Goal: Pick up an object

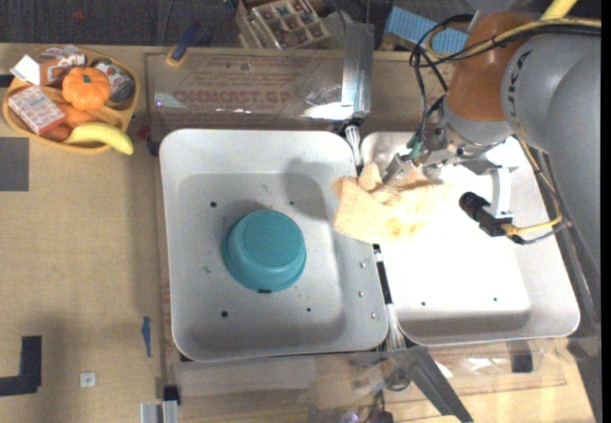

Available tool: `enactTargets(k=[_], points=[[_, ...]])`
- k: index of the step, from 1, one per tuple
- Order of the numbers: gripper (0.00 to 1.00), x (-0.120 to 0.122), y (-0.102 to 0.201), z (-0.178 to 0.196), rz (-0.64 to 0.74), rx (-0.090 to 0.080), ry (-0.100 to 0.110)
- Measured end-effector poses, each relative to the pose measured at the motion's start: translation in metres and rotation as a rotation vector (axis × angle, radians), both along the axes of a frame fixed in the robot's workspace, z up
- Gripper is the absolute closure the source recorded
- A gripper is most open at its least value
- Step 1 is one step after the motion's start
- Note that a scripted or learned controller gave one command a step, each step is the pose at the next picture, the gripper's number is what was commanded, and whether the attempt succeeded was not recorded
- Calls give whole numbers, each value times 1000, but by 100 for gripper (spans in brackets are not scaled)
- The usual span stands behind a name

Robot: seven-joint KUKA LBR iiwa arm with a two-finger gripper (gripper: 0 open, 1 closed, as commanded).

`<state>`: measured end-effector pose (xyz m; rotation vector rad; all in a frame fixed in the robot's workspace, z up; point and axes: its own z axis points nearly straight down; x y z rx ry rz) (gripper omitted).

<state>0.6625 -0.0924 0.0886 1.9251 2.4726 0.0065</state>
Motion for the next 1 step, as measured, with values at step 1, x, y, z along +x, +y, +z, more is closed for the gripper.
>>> enactTargets(k=[1], points=[[0,5,-44,1,-10,-1,3]])
